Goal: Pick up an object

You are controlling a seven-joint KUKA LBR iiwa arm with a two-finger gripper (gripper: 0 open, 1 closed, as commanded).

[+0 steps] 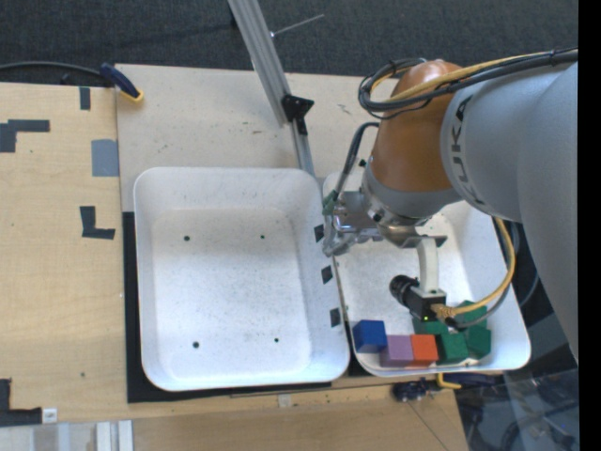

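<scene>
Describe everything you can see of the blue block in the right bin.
The small blue cube-shaped block looks solid and matte, maybe foam or painted wood. It sits flat on the floor of the right shallow white bin, in the near left corner close to the bin's left wall. It is the leftmost of a row of blocks, with a purple block beside it, apparently touching. Nothing grips it.
</scene>
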